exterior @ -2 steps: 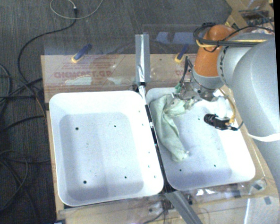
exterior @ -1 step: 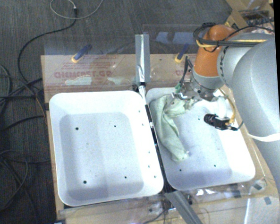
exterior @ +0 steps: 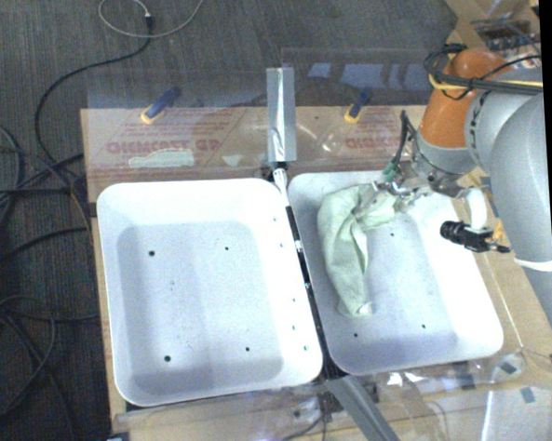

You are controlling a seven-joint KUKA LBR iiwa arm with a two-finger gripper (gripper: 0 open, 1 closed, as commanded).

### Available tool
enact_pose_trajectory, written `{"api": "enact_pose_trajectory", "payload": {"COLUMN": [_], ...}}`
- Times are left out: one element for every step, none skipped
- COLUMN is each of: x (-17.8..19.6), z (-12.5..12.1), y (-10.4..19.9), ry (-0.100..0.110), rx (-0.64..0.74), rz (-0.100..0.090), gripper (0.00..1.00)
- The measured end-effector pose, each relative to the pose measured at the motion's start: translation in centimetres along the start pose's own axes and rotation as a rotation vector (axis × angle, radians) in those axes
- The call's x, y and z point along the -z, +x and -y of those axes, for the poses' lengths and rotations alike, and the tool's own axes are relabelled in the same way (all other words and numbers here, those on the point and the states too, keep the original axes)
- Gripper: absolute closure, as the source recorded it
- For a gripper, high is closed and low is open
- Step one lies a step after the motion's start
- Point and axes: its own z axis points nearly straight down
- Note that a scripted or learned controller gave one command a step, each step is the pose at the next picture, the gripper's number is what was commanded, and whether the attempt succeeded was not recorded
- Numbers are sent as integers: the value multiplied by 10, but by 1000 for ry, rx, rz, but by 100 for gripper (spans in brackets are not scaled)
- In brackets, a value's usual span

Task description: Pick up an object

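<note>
A pale green cloth (exterior: 350,243) lies crumpled in the left half of the right bin (exterior: 450,325). It stretches from the bin's far edge down toward the middle. Its upper right corner is drawn up into a ridge that runs to my gripper (exterior: 392,185). The gripper sits at the bin's far right side, below the orange band (exterior: 451,111), and is shut on that corner. Most of the cloth still rests on the bin floor.
The left bin (exterior: 206,294) stands beside the right one, with a black divider strip (exterior: 299,260) between them. A black fitting (exterior: 463,234) juts from the grey arm over the right bin's right rim. Cables lie on the floor at the left.
</note>
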Motion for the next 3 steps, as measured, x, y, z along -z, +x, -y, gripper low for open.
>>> {"api": "enact_pose_trajectory", "payload": {"x": [1, 1, 65], "z": [-6, -6, -6], "y": [47, 47, 56], "ry": [4, 4, 8], "rx": [152, 152, -69], "rz": [3, 3, -4], "gripper": [0, 0, 0]}}
